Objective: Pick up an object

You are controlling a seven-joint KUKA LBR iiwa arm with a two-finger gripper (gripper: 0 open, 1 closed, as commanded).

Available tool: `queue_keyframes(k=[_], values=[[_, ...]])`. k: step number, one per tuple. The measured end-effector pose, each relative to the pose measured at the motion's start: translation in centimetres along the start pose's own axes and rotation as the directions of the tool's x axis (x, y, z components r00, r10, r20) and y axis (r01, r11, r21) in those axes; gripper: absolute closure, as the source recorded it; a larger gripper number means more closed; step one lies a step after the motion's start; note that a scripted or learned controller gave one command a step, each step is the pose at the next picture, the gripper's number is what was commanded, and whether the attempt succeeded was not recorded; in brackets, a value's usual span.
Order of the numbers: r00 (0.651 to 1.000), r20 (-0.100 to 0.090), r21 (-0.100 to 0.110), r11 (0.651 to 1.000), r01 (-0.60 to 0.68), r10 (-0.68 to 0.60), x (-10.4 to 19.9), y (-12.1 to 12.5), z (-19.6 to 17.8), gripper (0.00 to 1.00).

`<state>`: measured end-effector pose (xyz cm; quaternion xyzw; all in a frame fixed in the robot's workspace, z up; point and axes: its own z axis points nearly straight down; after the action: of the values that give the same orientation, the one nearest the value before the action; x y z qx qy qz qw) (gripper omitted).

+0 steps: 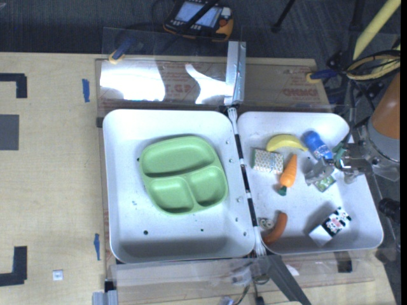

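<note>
Nothing is getting picked up yet, as far as I can judge. The gripper is hanging low over the right bin, taking the carrot as landmark it is sitting just to the carrot's right, metal fingers blurring into the white floor, so I cannot tell if they are spread or closed, and nothing is visibly sitting between them. All candidate objects are lying loose: the banana is just above the carrot, the blue bottle up and to its right, near the gripper, the speckled sponge block touching or just left of the carrot, the sausage well below it by the bin divider, the black-and-white cow toy below and right. The green divided plate is resting far left of the carrot in the other bin. Looking like early approach; the grasp, closing and lift are all still left to do.
</note>
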<state>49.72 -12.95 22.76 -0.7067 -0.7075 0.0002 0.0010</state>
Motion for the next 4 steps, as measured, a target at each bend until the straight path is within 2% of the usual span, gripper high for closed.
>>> queue_keyframes(k=[1,2,3,4], values=[[0.999,0.001,-0.003,0.999,-0.042,0.042,2.1,6.9,7.2,0.0],[0.997,0.001,-0.007,0.997,-0.074,0.074,-0.5,8.5,12.3,0.0],[0.997,0.001,-0.009,0.997,-0.076,0.076,-0.5,8.5,11.3,1.0],[1.0,0.001,-0.002,1.0,0.01,-0.01,5.0,4.3,2.4,1.0]])
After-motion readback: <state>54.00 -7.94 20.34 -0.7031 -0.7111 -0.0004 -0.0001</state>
